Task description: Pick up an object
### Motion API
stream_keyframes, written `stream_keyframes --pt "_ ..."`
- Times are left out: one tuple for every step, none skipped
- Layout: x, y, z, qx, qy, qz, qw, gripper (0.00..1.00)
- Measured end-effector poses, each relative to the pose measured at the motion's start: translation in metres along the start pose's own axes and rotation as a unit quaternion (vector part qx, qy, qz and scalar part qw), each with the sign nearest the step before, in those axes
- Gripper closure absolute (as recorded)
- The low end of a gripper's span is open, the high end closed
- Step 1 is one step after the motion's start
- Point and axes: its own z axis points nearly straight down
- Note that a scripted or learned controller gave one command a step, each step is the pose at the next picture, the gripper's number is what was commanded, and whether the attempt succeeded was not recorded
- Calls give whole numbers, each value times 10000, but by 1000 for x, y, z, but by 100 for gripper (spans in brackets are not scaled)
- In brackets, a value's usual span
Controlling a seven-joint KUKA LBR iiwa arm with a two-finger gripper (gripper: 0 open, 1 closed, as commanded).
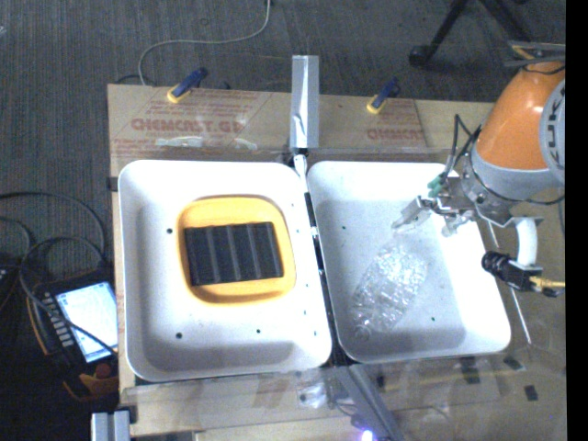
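Hovering over the upper right corner of the right bin (487, 333), the gripper (432, 211) of the grey and orange arm (514, 136) hangs with its 2 fingers spread apart and nothing between them. Nothing has been picked up yet, by the look of it. A clear plastic bottle (390, 283) lies on its side across the floor of that bin, slanting from the claw's end down toward the lower left, its top near the open fingers though contact cannot be made out from here. Next door, the left bin (138, 274) holds a yellow tray with a dark ribbed insert (234, 251), flat and well apart from the arm. To my eye the job is at its approach stage: the claw is placed close to the bottle, and the closing, the grip and the lift all remain to be done.
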Motion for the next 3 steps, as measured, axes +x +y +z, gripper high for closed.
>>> stream_keyframes --pt "21 -34 -57 -6 -6 320 9995 0" --pt "56 -84 17 14 0 759 9971 0" --pt "-6 -37 46 4 -7 1316 9913 0"
